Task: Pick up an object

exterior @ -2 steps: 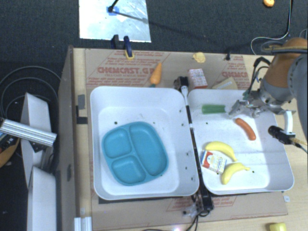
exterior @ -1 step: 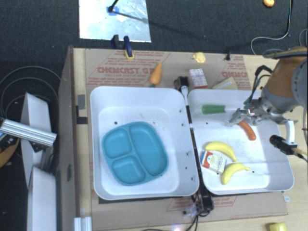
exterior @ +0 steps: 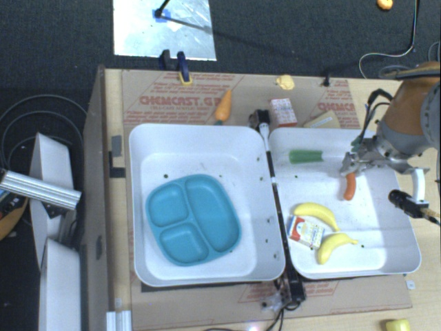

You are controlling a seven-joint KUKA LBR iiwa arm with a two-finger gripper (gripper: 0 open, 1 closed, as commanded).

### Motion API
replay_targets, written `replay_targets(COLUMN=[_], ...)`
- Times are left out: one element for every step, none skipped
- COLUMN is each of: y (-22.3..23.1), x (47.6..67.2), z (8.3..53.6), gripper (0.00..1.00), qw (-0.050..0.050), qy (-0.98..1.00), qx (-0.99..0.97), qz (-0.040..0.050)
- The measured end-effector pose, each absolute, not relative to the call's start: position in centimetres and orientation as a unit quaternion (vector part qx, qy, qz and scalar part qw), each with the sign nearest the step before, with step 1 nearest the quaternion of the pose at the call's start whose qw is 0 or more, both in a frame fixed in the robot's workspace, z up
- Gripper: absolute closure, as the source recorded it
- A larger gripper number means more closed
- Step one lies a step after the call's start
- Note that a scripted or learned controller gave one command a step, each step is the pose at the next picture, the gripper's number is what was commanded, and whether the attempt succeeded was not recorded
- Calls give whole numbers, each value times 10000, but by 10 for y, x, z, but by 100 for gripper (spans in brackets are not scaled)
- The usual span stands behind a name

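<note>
- Camera view, looking down at a slant: two white bins side by side, the left bin [exterior: 138,150] and the right bin [exterior: 406,254], their inner rims meeting along a dark seam down the middle.
- Room to move: the right bin's upper middle and its right side are bare white floor, while the lower middle is crowded; the near rim runs just under the fruit.
- The arm [exterior: 413,112] comes in from the right, orange band showing above the grey wrist, hanging over the right bin's top right corner.
- The tabletop [exterior: 179,98] is brown board printed with red lettering; dark carpet lies beyond it, with a shiny silver sheet [exterior: 165,19] at the top.
- Along the back edge behind the bins: a carrot-shaped toy [exterior: 222,106], a small pink box [exterior: 283,111], a yellow lump [exterior: 285,83].
- Left bin holds a blue divided plate [exterior: 193,218], sitting low and central, well clear of the rims.
- Right bin: a green cylinder [exterior: 305,156] near the top left, two bananas [exterior: 317,214] and [exterior: 333,245] low down, a small red-and-white carton [exterior: 306,232] wedged between them.
- The claw [exterior: 352,167] points down over the right bin, and an orange sausage-shaped toy [exterior: 350,185] sits right at its tips, upper end between the fingers, hanging almost upright.
- The claw looks clamped on that orange toy's top end.
</note>
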State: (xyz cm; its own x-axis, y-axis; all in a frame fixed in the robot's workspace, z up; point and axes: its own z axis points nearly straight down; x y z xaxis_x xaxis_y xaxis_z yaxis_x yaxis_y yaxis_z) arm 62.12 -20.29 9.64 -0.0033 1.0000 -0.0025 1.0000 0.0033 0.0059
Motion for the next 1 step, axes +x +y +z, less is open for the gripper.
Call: replay_targets(y=[-143], x=[612], z=[84], gripper=[100], qw=[2], qy=[7097], qx=[7045], qz=[7])
